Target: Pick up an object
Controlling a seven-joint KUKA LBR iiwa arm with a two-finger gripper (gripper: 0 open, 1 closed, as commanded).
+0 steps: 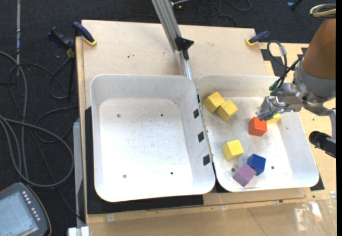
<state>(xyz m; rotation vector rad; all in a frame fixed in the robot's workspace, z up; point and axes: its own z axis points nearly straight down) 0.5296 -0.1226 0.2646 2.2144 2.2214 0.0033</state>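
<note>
Fingers: can't tell if spread or closed, gripper sits low in right bin, just above/touching red cube; a yellow piece beside it. Two yellow cubes touching near divider, another yellow cube mid-bin, blue cube against purple cube. Left bin alongside.

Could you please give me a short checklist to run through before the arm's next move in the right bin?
1. Gripper over the right white bin: ok.
2. Target nearby: the orange-red cube lies just below the gripper: ok.
3. Cube between the fingers: not ok, it looks to rest on the bin floor.
4. Finger opening: cannot tell.
5. Space around the cube: a small yellow piece sits close beside it, partly hidden: cannot tell.
6. The other yellow cubes, blue cube and purple cube lie apart from the target: ok.
</note>
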